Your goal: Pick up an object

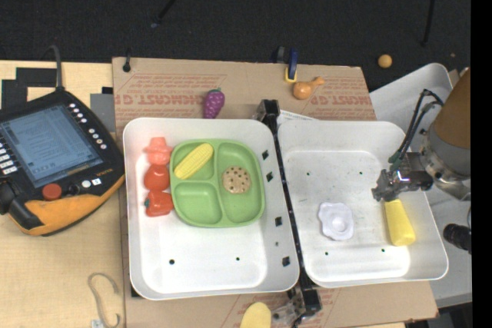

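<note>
In the right bin (pixel 361 157) a yellow block (pixel 399 222) lies near the right wall, and a pale lilac fried-egg toy (pixel 336 220) lies at the middle of the floor. My gripper (pixel 391 186) hangs at the right wall, just above the top end of the yellow block. The left bin (pixel 200 273) holds a green divided plate (pixel 201 205) with a corn cob (pixel 191 160) and a cookie (pixel 237 180) on it. Red and pink toys (pixel 157 177) stand along the plate's left side.
A purple grape bunch (pixel 214 102) and an orange pear-shaped toy (pixel 305 87) lie on the cardboard behind the bins. A control pendant (pixel 48 157) rests at the left. A yellow object (pixel 256 315) sits at the front edge, an orange ball (pixel 384 61) at the far right.
</note>
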You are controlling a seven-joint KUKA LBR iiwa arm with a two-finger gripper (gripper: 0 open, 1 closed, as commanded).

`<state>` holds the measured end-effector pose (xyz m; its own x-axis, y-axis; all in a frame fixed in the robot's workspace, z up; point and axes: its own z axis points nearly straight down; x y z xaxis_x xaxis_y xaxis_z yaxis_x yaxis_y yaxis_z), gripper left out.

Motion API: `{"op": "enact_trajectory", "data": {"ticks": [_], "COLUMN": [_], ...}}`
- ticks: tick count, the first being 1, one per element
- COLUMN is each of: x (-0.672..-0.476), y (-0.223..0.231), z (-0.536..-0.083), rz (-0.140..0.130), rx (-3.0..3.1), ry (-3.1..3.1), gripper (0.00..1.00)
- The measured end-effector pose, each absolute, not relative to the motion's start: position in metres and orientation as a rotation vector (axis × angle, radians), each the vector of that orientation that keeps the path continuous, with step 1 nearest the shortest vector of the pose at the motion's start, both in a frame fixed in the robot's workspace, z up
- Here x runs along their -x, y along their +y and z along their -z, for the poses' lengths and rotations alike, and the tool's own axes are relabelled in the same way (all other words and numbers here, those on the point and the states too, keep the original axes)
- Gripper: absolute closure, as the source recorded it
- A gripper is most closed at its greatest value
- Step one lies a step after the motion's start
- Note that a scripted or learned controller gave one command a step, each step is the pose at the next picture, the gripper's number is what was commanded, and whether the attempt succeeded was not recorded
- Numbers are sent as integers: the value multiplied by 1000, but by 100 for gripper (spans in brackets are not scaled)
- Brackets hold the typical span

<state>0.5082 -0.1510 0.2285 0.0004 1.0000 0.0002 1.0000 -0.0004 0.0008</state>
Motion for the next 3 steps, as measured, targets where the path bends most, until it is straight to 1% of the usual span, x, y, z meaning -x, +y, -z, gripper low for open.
{"op": "enact_trajectory", "data": {"ticks": [1, 2, 3], "x": [-503, -489, -493], "y": [-105, -59, -10], "z": [-219, -218, -227], "rz": [2, 2, 0], "rx": [-2222, -2222, -2219], "ry": [2228, 2228, 2228], "gripper": [100, 100, 100]}}
